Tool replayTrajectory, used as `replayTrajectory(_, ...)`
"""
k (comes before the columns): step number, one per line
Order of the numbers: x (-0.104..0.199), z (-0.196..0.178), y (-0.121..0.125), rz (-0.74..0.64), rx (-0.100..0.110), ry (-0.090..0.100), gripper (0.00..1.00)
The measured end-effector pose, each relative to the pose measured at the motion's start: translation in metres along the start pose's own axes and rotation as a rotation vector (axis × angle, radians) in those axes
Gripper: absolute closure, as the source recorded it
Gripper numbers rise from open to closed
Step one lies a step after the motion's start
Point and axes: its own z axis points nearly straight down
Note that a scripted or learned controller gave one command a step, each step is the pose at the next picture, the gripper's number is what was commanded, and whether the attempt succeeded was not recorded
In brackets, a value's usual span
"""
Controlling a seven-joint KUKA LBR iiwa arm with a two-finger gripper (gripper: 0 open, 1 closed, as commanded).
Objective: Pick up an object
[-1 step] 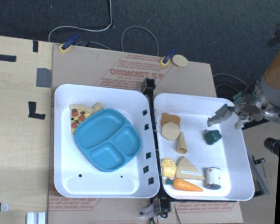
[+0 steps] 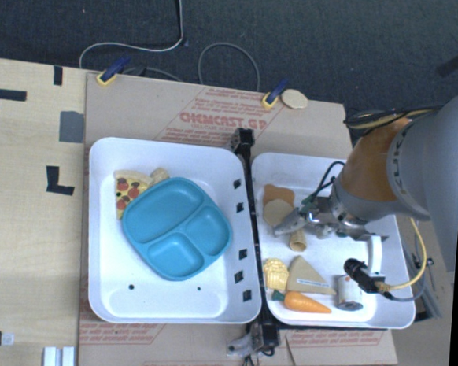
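Small tan cylinder [image 2: 298, 240] lies in the right bin [image 2: 392, 313] just below the end effector [image 2: 298, 223], whose grip state cannot be told, and crowding by the brown piece [image 2: 278, 196] alongside risks a glancing, failed pick.

This is a robotics lab set up for test work, not a home or a kitchen. A grey industrial arm [image 2: 419, 169] with an orange band reaches over two shallow white bins [image 2: 99, 231] standing on a cardboard sheet [image 2: 210, 118], which yellow-and-blue clamps [image 2: 111, 73] fix at the far edge. The desk [image 2: 22, 201] carries black tape marks, loose cables [image 2: 178, 24] trail across dark carpet beyond, and the bins hold plastic toy food [image 2: 308, 303].
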Motion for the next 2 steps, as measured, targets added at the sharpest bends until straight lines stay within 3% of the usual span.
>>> replayTrajectory(1, -0.002, -0.018, 0.002, 0.002, -0.003, 0.0, 1.0)
replayTrajectory(2, 0.072, -0.111, 0.015, -0.006, -0.003, 0.006, 1.0)
